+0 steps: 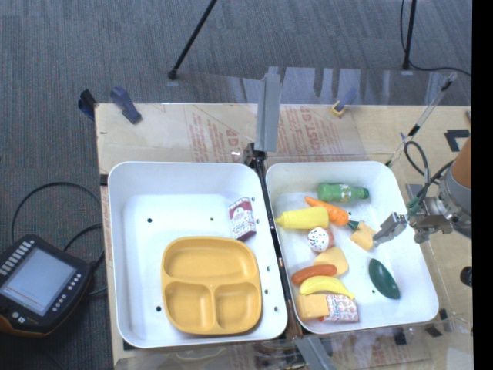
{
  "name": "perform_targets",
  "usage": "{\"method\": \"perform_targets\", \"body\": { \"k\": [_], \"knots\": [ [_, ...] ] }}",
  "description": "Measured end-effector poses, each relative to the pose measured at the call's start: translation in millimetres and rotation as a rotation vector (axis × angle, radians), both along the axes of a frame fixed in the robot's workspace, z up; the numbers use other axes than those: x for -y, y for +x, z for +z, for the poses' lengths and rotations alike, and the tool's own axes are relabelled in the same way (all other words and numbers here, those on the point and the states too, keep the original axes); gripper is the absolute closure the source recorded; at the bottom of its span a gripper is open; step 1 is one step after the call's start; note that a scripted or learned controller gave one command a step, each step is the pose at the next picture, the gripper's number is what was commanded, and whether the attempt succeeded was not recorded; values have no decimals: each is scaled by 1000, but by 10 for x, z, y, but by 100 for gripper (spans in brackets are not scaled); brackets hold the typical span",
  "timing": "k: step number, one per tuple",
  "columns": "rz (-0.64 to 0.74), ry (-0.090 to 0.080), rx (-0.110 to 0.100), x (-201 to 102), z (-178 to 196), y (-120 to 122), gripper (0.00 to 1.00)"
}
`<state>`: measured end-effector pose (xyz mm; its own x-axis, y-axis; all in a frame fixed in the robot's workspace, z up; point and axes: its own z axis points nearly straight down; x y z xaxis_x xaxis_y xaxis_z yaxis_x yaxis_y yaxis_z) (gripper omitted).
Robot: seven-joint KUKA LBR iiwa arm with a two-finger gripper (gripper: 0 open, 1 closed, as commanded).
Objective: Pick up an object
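Note:
My gripper (406,230) hangs over the right side of the right bin (412,199), its fingers (388,229) apart and nothing between them. Just left of it lies a pale yellow wedge (362,237). Below it sits a dark green oval piece (384,277). Further left are a green bottle (343,192), a carrot (325,207), a yellow squeeze bottle (303,219) and a white spotted egg (319,240). A red sausage (313,273), a banana (325,286) and a small printed box (339,307) lie near the front.
The left bin (139,199) holds a yellow divided plate (210,284) and a small red-and-white carton (243,216). A grey post (268,118) rises behind the bins' shared wall. Cables (420,156) hang at the right. A teach pendant (35,280) lies on the floor to the left.

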<state>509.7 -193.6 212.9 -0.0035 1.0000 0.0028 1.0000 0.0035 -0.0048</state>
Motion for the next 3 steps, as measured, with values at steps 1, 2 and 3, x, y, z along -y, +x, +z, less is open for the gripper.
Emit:
{"method": "perform_targets", "body": {
  "k": [1, 2, 3],
  "knots": [
    [-104, 0, 0, -60, -1274, 360, 0],
    [-330, 0, -1, 23, -1264, 985, 0],
    [-326, -1, -2, 17, -1166, 988, 100]
  ]
}}
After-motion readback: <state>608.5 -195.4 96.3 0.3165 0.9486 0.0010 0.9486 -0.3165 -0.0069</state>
